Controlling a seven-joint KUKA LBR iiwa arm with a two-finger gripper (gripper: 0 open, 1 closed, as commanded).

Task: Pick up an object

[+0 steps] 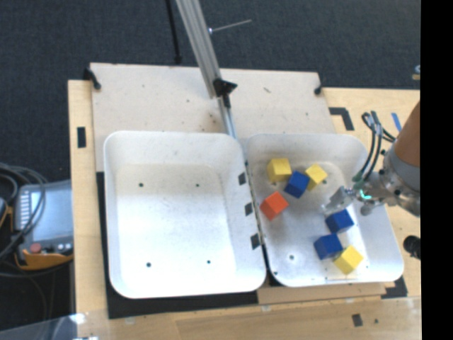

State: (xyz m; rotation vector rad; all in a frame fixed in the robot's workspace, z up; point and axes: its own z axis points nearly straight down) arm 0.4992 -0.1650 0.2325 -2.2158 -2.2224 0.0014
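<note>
Camera view's right edge cuts off the arm (405,163); its jaws' state near a blue cube (340,220) is unreadable.

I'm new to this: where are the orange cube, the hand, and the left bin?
orange cube (274,205): camera view, its top face.
hand (340,202): camera view, between its fingertips.
left bin (113,190): camera view, its left rim.

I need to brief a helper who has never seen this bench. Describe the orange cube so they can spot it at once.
Start at the right white bin, the one holding the coloured cubes. The orange cube lies near that bin's left wall, just below and left of a blue cube. It is the only orange one; its neighbours are all blue or yellow.
</note>
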